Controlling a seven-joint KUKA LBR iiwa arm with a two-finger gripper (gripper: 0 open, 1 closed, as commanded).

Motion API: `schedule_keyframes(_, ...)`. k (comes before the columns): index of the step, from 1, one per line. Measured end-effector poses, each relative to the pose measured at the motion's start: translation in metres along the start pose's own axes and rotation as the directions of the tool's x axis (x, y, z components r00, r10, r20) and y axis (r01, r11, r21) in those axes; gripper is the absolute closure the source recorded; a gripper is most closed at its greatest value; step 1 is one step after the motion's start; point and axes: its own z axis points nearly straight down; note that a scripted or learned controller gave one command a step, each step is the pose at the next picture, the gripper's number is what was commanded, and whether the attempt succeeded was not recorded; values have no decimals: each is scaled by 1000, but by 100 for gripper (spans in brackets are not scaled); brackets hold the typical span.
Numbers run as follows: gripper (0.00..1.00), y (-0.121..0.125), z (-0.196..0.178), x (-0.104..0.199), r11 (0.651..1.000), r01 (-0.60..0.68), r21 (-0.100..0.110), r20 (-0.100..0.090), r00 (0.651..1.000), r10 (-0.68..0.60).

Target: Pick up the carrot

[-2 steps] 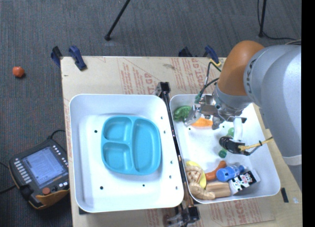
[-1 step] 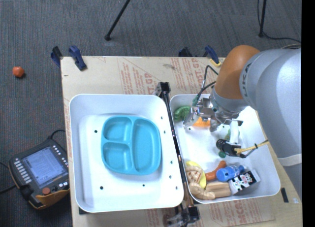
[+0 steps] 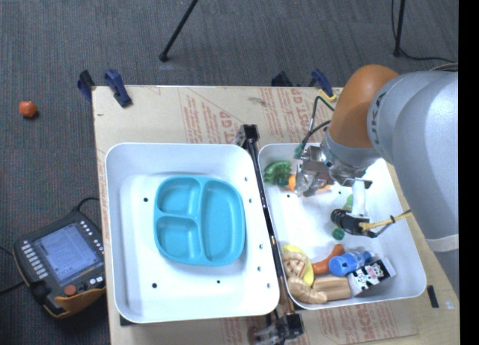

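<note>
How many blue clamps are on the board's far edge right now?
2 clearly: one blue clamp near the far left corner, another blue clamp at the far edge by the arm. Darker clips sit beside each; more may be hidden behind the arm.

Dark grey carpet (image 3: 90,22) surrounds the bench (image 3: 187,111), with tripod legs (image 3: 187,14) standing behind it.

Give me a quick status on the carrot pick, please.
End effector low at right bin's far-left corner. Carrot untouched near front, crowded by blue bottle and bread roll.
</note>
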Motion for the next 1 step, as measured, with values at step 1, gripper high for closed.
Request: schedule_keyframes(1, 0, 0, 0, 0, 1000, 0, 0, 0, 1000, 0)
